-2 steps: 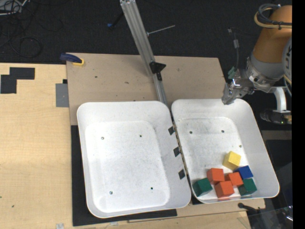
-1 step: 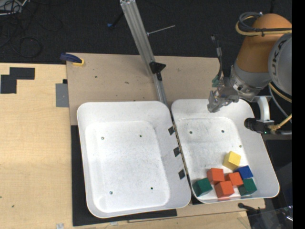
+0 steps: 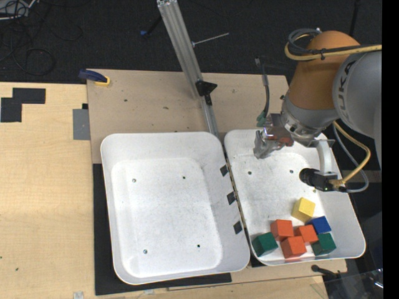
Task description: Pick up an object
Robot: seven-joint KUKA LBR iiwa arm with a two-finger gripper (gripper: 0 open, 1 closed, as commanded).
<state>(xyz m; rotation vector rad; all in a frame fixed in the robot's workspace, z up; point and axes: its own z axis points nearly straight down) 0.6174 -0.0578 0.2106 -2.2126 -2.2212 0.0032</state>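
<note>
The shallow white plastic bin on the left [image 3: 165,207] lies bare-floored on the bench. Beside it, the second shallow white bin [image 3: 268,179] carries a cluster of small blocks in its near right corner: a green cube [image 3: 265,243], three orange cubes [image 3: 293,237], a yellow cube [image 3: 305,208], a blue cube [image 3: 321,224] and another green one [image 3: 324,245]. The metal two-finger gripper [image 3: 265,145] hangs over that bin's far edge, well apart from the blocks; its finger spacing is too blurred to judge.
</note>
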